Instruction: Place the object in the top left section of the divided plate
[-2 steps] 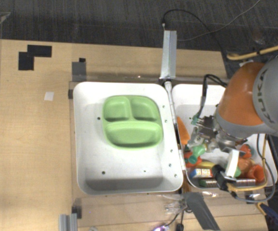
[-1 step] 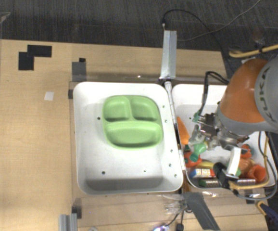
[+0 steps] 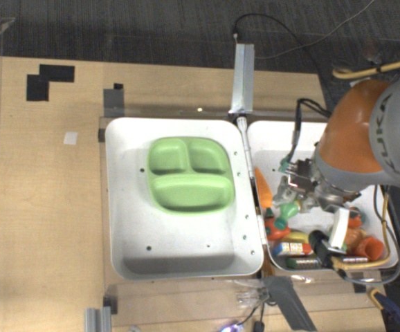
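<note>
- Surface (image 3: 48,206): pale wood, w/ two shallow white bins side by side.
- Left white bin (image 3: 117,185): holds the light-green plastic divided plate (image 3: 189,192), which lies flat in the bin's upper-middle area.
- The plate has 3 sections. The top left section (image 3: 167,154) and the top right section (image 3: 209,155) sit side by side, w/ one long section across the near side below them.
- Right white bin (image 3: 276,140): has a heap of small mixed objects along its lower half, and the task's object is somewhere in there. Can't tell which one it is.
- Objects that can be made out in the heap:
  - an orange tapered carrot-like piece (image 3: 261,185) lying along the bin's left wall
  - a small green piece (image 3: 288,211) approx. under the gripper tip
  - a small red piece (image 3: 278,224) just below-left of the green one
  - a yellow-and-red packet (image 3: 293,245) near the bottom edge
  - an orange cup (image 3: 374,247) on its side in the bottom right corner
- Grey arm w/ orange band (image 3: 352,140): comes in from the right and covers most of the right bin's right side.
- Gripper (image 3: 288,203): low over the heap in the right bin, close to the green piece and well apart from the plate.
- Can't tell if the gripper is open or closed, or if it has hold of anything, since the clutter and wrist hardware blur together there.
- Metal rail (image 3: 243,75): runs from the back edge down to the gap between the bins.
- Black L-shaped patch (image 3: 48,80): on the surface at far left, well apart from both bins.
</note>
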Tool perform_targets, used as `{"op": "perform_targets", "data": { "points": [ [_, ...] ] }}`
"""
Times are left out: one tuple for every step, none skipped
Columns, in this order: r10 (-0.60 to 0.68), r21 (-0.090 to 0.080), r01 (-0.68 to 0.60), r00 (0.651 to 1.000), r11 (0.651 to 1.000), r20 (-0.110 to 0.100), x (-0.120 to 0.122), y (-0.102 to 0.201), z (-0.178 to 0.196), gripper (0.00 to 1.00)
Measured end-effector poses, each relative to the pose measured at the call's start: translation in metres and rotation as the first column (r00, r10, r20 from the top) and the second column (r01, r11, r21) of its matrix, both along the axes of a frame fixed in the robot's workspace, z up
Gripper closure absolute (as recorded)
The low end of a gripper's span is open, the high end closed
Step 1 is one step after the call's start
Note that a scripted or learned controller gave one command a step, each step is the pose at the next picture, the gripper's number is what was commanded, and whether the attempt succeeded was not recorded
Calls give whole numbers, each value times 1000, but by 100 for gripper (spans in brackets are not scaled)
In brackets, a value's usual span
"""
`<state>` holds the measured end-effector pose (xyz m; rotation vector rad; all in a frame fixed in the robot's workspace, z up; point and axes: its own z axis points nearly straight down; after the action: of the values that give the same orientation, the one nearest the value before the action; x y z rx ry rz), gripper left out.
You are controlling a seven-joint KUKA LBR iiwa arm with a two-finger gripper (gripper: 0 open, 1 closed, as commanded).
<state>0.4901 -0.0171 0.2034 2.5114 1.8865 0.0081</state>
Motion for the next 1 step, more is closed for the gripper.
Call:
{"op": "perform_targets", "data": {
  "points": [
    [-185, -3, 185, 983, 983, -3, 123, 29, -1, 100]
  ]
}}
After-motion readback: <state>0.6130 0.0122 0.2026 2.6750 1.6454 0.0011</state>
